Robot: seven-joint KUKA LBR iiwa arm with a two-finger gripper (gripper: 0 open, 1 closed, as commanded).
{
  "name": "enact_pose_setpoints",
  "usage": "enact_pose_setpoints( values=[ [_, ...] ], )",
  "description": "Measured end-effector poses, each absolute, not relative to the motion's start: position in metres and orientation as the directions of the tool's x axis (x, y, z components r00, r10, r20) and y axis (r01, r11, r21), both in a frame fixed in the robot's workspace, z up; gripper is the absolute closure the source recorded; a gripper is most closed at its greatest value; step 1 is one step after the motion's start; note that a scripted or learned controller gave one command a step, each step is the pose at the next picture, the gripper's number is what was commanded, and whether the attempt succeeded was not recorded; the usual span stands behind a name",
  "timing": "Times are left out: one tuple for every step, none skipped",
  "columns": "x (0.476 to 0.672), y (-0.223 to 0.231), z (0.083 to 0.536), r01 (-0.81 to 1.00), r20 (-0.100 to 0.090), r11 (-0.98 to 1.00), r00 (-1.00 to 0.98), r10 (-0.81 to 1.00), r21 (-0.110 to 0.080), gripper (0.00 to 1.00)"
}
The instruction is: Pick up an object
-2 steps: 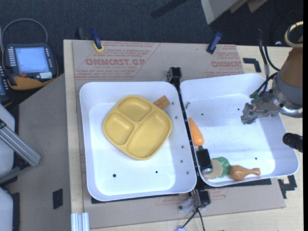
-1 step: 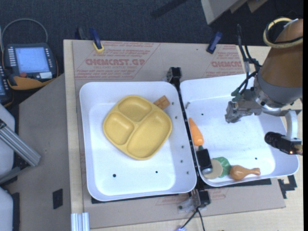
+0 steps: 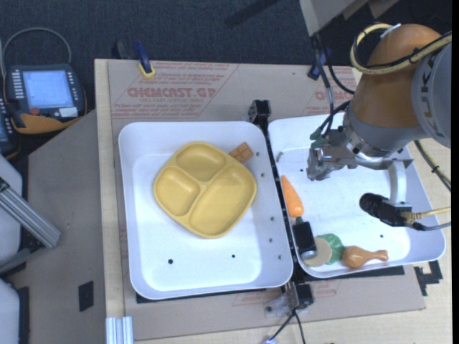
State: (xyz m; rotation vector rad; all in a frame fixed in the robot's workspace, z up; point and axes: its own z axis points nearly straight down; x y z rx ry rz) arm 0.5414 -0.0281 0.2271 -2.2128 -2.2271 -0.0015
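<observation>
My gripper [image 3: 323, 165] hangs over the upper middle of the right bin [image 3: 423, 246], its dark fingers pointing down with nothing visible between them. An orange carrot [image 3: 291, 196] lies along the right bin's left wall, below and left of the gripper. Near that bin's front edge sit a green and tan round piece [image 3: 327, 249] and a brown drumstick-shaped toy [image 3: 362, 256]. The left bin [image 3: 143, 213] holds a yellow divided plate [image 3: 206, 189], with a small brown block [image 3: 241, 152] at the plate's upper right rim.
A black clamp [image 3: 259, 110] sits at the top of the divider between the bins and a black block [image 3: 303, 238] lower on it. A black cylinder on a cable [image 3: 380, 208] hangs over the right bin's right side. A teach pendant [image 3: 44, 95] lies far left.
</observation>
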Motion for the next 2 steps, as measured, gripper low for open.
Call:
enact_pose_setpoints(
  values=[
    [0.538,0.026,0.236,1.000,0.001,0.002,-0.002,1.000,0.001,1.00],
    [0.527,0.080,0.225,1.000,0.002,0.006,-0.006,1.000,-0.004,1.00]
  ],
)
